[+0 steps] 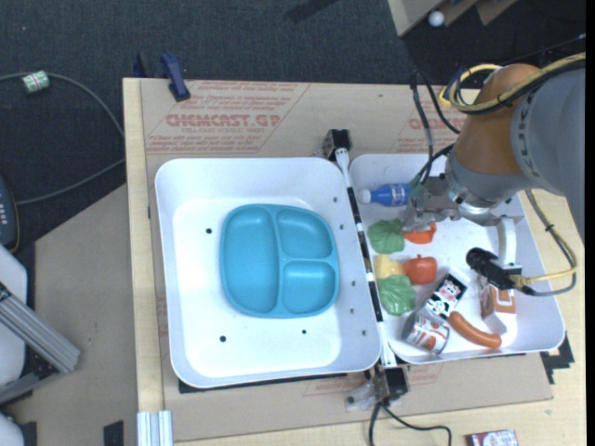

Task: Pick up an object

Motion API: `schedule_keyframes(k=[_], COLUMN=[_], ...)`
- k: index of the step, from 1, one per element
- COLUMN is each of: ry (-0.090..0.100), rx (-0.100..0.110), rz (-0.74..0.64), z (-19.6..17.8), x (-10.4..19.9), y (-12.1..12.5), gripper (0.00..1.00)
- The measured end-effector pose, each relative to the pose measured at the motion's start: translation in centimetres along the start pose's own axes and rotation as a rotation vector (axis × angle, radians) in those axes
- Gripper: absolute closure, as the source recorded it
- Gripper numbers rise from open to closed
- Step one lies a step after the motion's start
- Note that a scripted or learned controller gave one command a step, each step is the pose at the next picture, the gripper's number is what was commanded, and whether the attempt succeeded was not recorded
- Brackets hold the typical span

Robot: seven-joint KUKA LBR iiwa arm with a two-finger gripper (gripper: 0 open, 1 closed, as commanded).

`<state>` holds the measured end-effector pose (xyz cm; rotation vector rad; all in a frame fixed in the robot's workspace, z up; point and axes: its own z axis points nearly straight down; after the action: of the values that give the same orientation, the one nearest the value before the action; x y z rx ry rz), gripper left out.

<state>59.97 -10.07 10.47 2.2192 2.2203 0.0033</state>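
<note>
Dark carpet floor (232,26) surrounds a bench topped with printed cardboard (223,119)

I see a blue sectioned plate (278,259) lying flat mid-floor in the left bin (186,193). A blue clamp (173,75) sits at the bench's (139,249) far left corner, on the brown cardboard sheet (223,119).

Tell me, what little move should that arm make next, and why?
Probably a short drop straight down. The gripper hangs low in the right bin, above a small orange piece beside the green toy, and nothing visibly sits between its fingers.
</note>
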Motion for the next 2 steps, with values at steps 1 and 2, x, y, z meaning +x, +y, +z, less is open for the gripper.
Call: schedule_keyframes(k=[1, 2], ry=[0.0, 0.0], rx=[0.0, -0.002], rz=[0.0, 0.0], z=[0.0, -1.0], x=[0.0, 0.0], y=[0.0, 0.0], gripper=[0.0, 1.0])
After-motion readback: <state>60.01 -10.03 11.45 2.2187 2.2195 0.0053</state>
